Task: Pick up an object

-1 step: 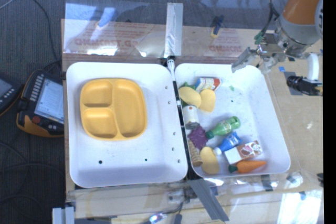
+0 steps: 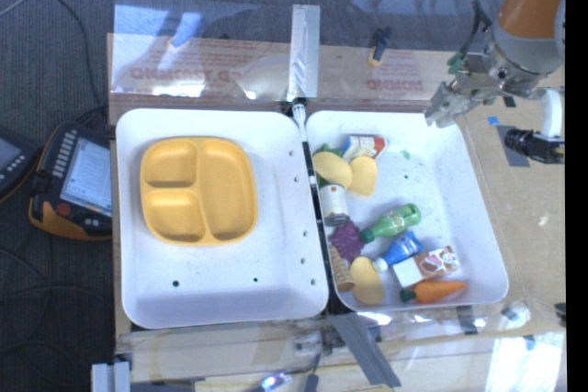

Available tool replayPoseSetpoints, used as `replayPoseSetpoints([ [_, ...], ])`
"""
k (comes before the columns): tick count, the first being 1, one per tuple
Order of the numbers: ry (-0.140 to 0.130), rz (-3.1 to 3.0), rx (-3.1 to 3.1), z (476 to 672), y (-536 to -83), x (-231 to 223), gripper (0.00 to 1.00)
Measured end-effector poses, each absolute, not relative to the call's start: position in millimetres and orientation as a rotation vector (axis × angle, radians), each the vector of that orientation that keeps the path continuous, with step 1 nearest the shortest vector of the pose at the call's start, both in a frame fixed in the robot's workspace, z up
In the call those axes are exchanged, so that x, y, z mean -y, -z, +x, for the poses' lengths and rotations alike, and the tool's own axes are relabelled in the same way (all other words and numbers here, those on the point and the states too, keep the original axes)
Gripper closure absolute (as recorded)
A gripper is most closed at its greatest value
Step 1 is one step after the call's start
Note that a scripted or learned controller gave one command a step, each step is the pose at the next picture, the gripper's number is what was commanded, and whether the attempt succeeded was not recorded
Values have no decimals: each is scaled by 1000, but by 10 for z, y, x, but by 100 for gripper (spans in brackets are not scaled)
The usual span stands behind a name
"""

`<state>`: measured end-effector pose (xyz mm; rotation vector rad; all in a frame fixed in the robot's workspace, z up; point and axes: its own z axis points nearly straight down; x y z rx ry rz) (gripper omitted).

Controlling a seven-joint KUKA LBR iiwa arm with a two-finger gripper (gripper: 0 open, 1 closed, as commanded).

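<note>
- Gripper (image 2: 441,110) hangs over the top-right corner of right bin (image 2: 459,188), above the rim and well apart from the pile. Nothing betw. its tips. Whether open or shut: cannot tell at this angle/res.
- Arm comes in from right, so that corner is prob. just its entry/standby spot; no target committed yet by my read.
- Candidate objs all in right bin, crowded along its left wall and bottom edge, so prob. tipped in loose, not arranged. Bin's right half bare.
- Green bottle (image 2: 393,221): lying on side, mid-bin, most isolated; likely easiest pick.
- Carrot (image 2: 438,291): orange, lying flat near bottom rim, touching a small carton (image 2: 437,263).
- Yellow fruit pieces (image 2: 347,170) near top, touching each other; purple item (image 2: 345,240) against left wall.
- Left bin (image 2: 165,289) holds yellow divided tray (image 2: 197,190), flat.
</note>
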<state>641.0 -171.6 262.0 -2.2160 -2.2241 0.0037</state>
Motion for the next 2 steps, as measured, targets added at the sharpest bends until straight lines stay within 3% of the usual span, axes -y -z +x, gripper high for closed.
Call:
replayPoseSetpoints([
  [1,-5,-2216,2224,6410,-2618,1717,0],
  [2,1,-2129,2312,5994,-943,1570,0],
])
